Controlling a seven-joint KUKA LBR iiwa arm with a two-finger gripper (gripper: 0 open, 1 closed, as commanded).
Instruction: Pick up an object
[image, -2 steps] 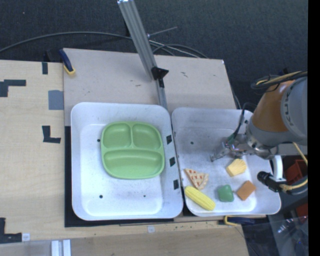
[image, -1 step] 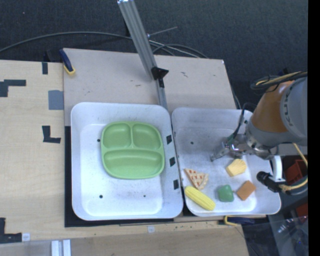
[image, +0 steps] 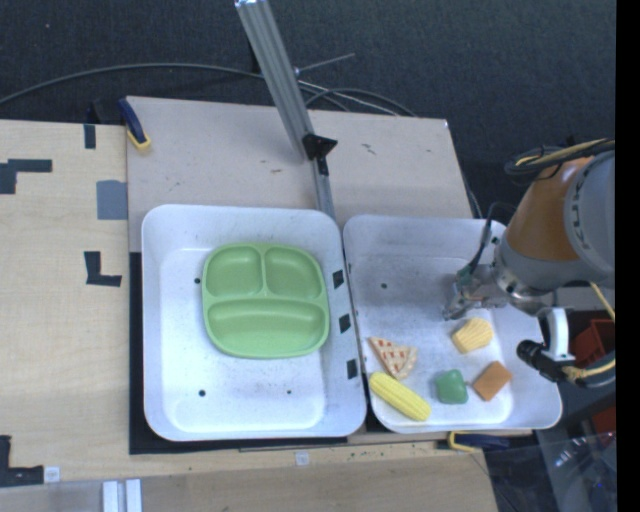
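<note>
Left bin (image: 160, 330): a shallow white tray on the surface (image: 60, 300), holding one green divided plate (image: 266, 300); the plate has three compartments, two small ones at the far side and one long one at the near side, and sits toward the far part of the bin.
Right bin (image: 400, 250): a shallow white tray touching the left bin along their shared edge; its contents are gathered in the near half.
Pizza slice (image: 393, 355): a toy wedge, orange with a pale crust, lying near the bin's left wall.
Corn cob (image: 400, 396): yellow, lying at a slant just in front of the pizza slice, close to the near-left corner.
Green piece (image: 451, 387): a small rounded toy, between the corn cob and the orange block.
Orange block (image: 491, 380): just right of the green piece, near the bin's near-right corner.
Yellow block (image: 472, 335): a ridged yellow toy, beyond the green piece and the orange block.
Gripper (image: 466, 303): low inside the right bin, just beyond the yellow block and very near it.
Fingers: cannot tell whether they are parted or closed; nothing is seen between them.
Arm (image: 545, 225): grey with an orange band, reaching in from the right over the bin's right edge.
</note>
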